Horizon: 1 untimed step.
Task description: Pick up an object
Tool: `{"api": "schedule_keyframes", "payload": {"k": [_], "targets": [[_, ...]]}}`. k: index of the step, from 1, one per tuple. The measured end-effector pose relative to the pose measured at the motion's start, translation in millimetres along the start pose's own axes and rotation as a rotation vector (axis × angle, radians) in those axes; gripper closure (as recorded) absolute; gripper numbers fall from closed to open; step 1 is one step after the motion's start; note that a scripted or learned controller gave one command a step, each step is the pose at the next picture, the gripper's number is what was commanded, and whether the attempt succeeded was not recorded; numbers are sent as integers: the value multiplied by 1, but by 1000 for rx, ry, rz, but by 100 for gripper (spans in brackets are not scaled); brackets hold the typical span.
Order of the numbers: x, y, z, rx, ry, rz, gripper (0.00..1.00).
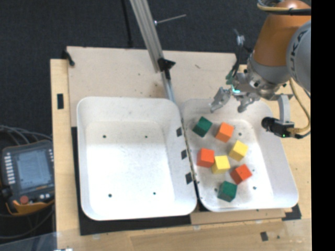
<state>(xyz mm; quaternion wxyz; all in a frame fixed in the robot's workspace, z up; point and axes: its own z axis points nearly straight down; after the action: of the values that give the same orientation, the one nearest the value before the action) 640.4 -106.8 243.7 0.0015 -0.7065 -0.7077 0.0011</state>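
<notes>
White plastic formed both shallow bins on the wooden bench (104, 69). The left bin (131, 158) lay at nine o'clock of the scene, and the right bin (272, 171) at three o'clock held all seven cubes.

The grey arm (277, 41), with its orange band, reached in from about two o'clock. Its gripper (232, 102) hung over the far end of the right bin, at twelve o'clock of the cluster. The two fingers stood spread apart with nothing between them, so the claw was released and touched no cube.

A dark green cube (202, 126) sat nearest the gripper, at the cluster's eleven o'clock. Just beside it, at one o'clock, sat an orange cube (224, 132). A yellow cube (238, 150) lay at three o'clock. Another orange cube (206, 157) sat at nine o'clock, touching a second yellow cube (221, 163) near the middle. A red-orange cube (241, 173) lay at five o'clock, and a second green cube (227, 191) sat at six o'clock, close to the bin's near rim.

A metal rail (149, 33) slanted down from twelve o'clock toward the seam between the bins. A handheld control pendant (29, 174) rested off the bench at nine o'clock, on the dark floor.
</notes>
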Motion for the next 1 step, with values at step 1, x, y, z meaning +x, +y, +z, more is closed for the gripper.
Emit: {"api": "schedule_keyframes", "payload": {"k": [1], "targets": [[0,1,-3,-5,-1,-1,0]]}}
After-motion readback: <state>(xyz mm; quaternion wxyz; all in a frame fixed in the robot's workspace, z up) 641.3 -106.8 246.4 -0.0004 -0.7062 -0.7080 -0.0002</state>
